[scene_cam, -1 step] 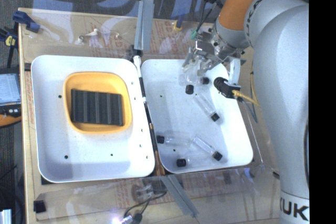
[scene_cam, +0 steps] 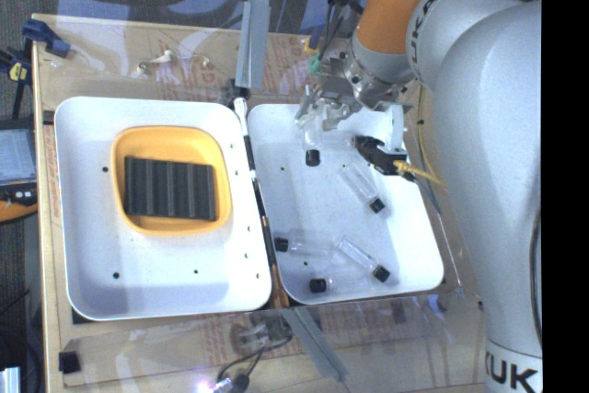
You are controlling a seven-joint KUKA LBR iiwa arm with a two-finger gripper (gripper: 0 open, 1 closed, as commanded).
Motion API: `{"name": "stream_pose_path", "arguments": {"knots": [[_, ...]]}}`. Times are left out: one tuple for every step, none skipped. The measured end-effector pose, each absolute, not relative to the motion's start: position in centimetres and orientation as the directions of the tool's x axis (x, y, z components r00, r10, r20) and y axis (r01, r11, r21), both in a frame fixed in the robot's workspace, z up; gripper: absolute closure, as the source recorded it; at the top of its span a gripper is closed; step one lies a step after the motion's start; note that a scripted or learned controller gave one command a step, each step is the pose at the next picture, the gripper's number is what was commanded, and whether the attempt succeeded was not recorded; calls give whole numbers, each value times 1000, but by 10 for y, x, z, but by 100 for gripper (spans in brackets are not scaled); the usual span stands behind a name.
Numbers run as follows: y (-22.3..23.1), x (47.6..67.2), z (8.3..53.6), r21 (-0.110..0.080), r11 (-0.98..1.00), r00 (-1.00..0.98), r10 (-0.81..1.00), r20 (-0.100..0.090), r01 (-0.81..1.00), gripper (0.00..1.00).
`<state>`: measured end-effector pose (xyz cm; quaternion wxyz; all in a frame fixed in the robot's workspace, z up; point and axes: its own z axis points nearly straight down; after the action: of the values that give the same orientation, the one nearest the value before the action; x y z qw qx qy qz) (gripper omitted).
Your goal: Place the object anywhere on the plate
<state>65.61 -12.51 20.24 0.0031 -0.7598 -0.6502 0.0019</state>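
Note:
The yellow plate point(scene_cam: 170, 143) with a dark ridged centre lies in the left bin point(scene_cam: 83, 225). Several clear tubes with black caps lie in the right bin point(scene_cam: 414, 244): one point(scene_cam: 362, 187) near the middle right, one point(scene_cam: 359, 258) near the front, and one point(scene_cam: 296, 246) at the front left. A small black cap point(scene_cam: 313, 158) sits just below my gripper point(scene_cam: 317, 113), which hovers over the right bin's back left part. I see nothing held in it.
A grey divider rail point(scene_cam: 250, 41) runs between the bins at the back. The arm's large grey body point(scene_cam: 488, 152) covers the right side. A black and yellow piece point(scene_cam: 377, 155) hangs by the wrist. Clutter lies on the bench's back edge point(scene_cam: 166, 64).

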Motion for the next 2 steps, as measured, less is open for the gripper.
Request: {"name": "stream_pose_path", "arguments": {"knots": [[-76,655,205,-6,128,-128,992,2,992,100],[-58,622,190,-5,253,-253,967,1,967,100]]}}
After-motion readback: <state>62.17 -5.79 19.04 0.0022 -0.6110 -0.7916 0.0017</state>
